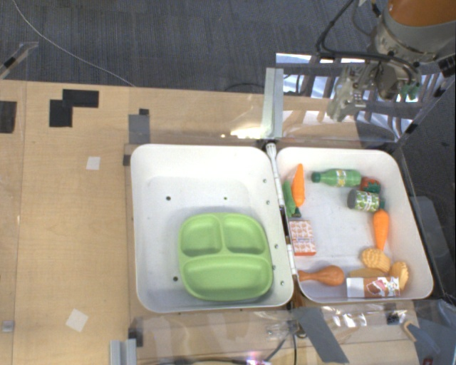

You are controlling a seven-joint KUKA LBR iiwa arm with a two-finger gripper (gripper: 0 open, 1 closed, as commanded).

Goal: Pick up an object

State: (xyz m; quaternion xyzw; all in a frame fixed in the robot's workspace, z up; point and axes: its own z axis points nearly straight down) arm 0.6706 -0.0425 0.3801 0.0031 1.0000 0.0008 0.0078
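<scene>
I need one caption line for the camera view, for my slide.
KUKA arm's gripper above right bin of toy food; green divided plate in left bin.

Beyond the right-hand shallow white plastic bin [406, 187], the arm's wrist [407, 32] is pale grey metal under a broad orange band [420, 10], with black cables [340, 25] looping off it.

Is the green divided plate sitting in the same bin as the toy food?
No, the green divided plate lies in the left bin, while the toy food, such as the green bottle, lies in the right bin.
</scene>
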